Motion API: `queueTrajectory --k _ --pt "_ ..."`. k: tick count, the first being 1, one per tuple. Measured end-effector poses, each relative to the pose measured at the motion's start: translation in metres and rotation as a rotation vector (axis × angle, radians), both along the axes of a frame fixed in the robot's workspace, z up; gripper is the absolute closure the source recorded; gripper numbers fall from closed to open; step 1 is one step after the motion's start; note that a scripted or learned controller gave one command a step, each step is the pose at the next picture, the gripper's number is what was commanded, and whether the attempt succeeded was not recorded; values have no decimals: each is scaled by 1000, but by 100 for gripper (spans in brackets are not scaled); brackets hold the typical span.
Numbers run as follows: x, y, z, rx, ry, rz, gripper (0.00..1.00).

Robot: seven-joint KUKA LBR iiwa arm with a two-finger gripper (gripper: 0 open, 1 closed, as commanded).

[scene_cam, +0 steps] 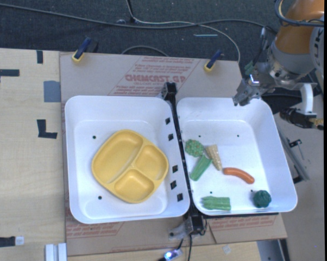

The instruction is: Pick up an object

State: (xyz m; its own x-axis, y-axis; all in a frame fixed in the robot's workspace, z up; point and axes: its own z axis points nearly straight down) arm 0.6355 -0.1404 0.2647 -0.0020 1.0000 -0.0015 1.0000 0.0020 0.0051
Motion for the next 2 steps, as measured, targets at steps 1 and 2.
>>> queueTrajectory --k 1,2 --pt "-10 59 1 2 6 4 100" --pt "-20 108 1 2 7 3 100"
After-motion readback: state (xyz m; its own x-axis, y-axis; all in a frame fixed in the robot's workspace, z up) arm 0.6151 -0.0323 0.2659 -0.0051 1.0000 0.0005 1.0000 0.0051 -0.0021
